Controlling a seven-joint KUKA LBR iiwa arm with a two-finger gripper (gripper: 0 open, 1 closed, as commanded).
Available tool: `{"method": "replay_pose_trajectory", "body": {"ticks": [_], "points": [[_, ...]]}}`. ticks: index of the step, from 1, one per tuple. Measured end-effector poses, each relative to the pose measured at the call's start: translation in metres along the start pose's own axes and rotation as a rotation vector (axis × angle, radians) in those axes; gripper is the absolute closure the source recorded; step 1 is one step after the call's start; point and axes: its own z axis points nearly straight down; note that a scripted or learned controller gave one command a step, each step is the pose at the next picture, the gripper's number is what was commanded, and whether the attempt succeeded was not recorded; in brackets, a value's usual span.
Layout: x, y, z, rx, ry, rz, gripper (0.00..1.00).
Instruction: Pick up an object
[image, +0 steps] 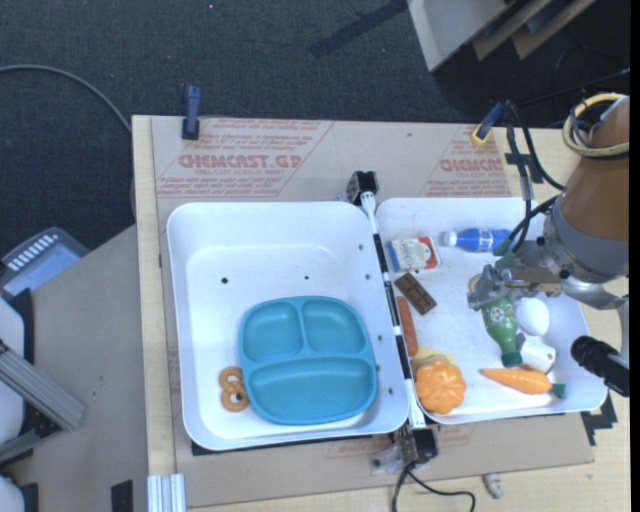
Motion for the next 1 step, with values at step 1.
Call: {"method": "replay_pose_trajectory", "body": {"ticks": [1], "points": [[0.0563, 0.0169, 0.0388, 0.003, 0.001, 0.0, 1.0]]}}
